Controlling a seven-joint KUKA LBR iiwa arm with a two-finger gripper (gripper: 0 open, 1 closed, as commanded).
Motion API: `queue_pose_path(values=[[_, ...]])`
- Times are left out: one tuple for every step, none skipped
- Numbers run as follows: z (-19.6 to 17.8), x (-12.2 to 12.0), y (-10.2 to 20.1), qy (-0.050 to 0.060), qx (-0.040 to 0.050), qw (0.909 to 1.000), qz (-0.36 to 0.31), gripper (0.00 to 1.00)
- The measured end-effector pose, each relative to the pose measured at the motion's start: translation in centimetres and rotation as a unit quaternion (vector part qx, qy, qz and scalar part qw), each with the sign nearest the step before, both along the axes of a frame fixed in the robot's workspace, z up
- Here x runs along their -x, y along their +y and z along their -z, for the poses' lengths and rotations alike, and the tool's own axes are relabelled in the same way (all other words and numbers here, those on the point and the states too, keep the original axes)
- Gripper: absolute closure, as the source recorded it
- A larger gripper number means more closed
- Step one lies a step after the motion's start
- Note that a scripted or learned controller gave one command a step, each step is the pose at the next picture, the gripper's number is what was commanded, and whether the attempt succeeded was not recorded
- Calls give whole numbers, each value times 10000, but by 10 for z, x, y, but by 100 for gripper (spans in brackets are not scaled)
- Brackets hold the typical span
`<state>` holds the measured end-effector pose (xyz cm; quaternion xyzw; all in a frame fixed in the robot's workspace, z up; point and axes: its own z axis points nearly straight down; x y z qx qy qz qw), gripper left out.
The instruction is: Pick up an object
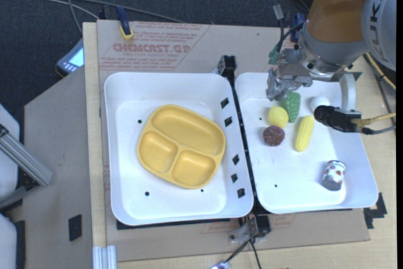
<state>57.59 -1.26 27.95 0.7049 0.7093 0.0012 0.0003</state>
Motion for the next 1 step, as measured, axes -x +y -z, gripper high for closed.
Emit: queue_pose_path(values=[[14,-16,55,6,1,10000,4,100]])
